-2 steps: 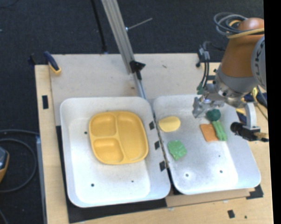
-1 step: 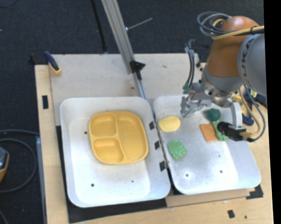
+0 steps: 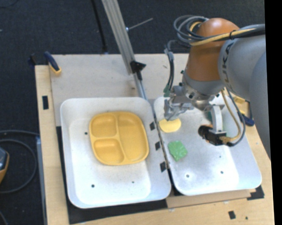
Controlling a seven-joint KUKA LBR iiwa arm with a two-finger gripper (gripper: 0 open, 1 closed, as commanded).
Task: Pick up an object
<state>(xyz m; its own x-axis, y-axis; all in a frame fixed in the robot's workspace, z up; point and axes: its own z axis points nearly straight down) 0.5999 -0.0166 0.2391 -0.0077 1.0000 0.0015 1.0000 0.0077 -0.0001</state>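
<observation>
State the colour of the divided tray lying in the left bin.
Yellow. The divided tray shows plainly in the camera view, lying in the left bin.

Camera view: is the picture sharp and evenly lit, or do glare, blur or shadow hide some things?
In the camera view the light is even and soft; the yellow tray in the left bin has only faint sheen, the orange band a bright highlight. The whole picture is slightly soft, so the pincer above the pale yellow disc is indistinct; the green object casts little shadow.
</observation>
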